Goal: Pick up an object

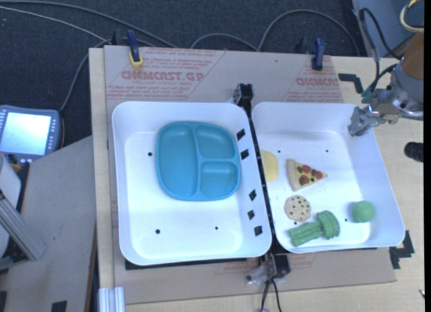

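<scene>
Hovering at the right bin's (377, 162) far right corner, gripper (357, 122) carries nothing visible; how far it is parted I cannot tell (too small). Candidates lie toward that bin's near edge: pizza slice (304, 173), cookie (297, 207), broccoli (314, 228), green ball (363, 211). Spread apart, presumably for easy single grasps. Blue tray (199, 161) occupies the left bin (135, 223).

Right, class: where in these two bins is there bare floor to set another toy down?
Left bin: the strip in front of the blue tray. Right bin: the rear half, behind the pizza slice. Crowded: its front, with cookie, broccoli and green ball.
</scene>
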Tool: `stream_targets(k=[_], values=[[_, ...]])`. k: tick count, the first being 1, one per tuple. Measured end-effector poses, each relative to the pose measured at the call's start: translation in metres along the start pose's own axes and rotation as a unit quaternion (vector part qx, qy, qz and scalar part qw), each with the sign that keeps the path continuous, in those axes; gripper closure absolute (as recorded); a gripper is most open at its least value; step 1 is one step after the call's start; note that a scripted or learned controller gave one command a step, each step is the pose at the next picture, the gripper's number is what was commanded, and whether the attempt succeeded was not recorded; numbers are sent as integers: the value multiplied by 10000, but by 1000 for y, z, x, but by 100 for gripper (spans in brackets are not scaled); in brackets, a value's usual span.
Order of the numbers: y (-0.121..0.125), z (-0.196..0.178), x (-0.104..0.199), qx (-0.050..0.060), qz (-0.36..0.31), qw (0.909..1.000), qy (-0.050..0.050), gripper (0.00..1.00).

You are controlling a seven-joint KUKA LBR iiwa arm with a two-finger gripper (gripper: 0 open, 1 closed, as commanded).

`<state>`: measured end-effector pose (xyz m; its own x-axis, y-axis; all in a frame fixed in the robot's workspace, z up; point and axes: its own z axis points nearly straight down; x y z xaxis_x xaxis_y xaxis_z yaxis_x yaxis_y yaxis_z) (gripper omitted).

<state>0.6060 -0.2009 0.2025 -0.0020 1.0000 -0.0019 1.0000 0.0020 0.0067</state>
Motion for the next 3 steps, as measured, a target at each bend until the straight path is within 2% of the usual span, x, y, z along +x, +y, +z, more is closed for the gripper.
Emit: stream_targets(k=[1,3], values=[[2,-38,0,3,2,10000,1,100],[-3,-21,115,49,-21,10000,27,100]])
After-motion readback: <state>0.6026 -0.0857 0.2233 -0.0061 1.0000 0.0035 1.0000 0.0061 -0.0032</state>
